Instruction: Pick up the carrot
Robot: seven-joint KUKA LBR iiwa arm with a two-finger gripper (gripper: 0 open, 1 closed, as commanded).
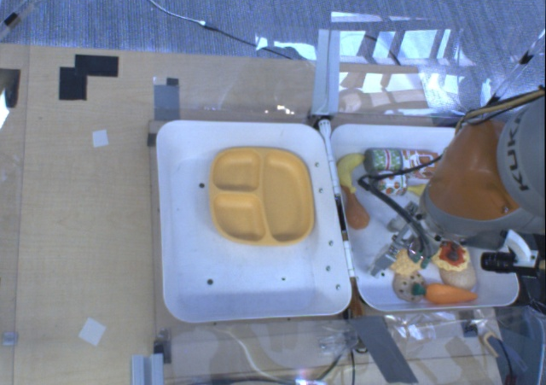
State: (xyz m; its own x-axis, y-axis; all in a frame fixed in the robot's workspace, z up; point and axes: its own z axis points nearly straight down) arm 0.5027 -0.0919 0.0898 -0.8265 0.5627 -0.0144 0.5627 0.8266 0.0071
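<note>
The carrot (pixel 450 294), orange with a green stub at its left end, lies along the front wall of the right bin (pixel 375 294). My gripper (pixel 388 260) hangs low over the right bin's floor, pointing to the front left, to the left of the carrot and a little behind it. It is apart from the carrot, with a round speckled cookie-like item (pixel 408 282) lying between them. The grey arm with its orange band (pixel 469 178) covers the bin's right half.
The right bin also holds a yellow banana-like piece (pixel 348 168), a labelled can on its side (pixel 388 160), a brown-orange sausage-like piece (pixel 357 213) and a cupcake-like toy (pixel 453 262). A yellow divided plate (pixel 260 194) sits in the left bin (pixel 183 230).
</note>
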